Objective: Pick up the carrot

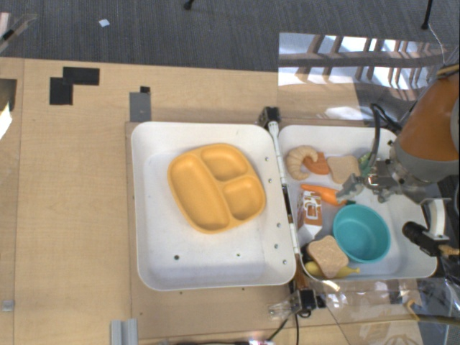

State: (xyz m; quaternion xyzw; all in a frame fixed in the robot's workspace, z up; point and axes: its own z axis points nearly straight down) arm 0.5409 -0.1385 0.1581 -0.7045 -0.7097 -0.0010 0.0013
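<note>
Carrot (321, 193) lies flat in the right bin (402, 268), at 10 o'clock from the teal bowl (361, 233), touching the small carton (311, 211). Probably light, stiff, slick; grip mid-body across its width. Gripper (357, 183) sits just at the carrot's 3 o'clock, opening unclear. Carton print unreadable.

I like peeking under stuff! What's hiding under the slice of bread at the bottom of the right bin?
A yellow banana pokes out from under the bread slice, beside the teal bowl. Its middle is covered, so its full shape can't be seen.
</note>
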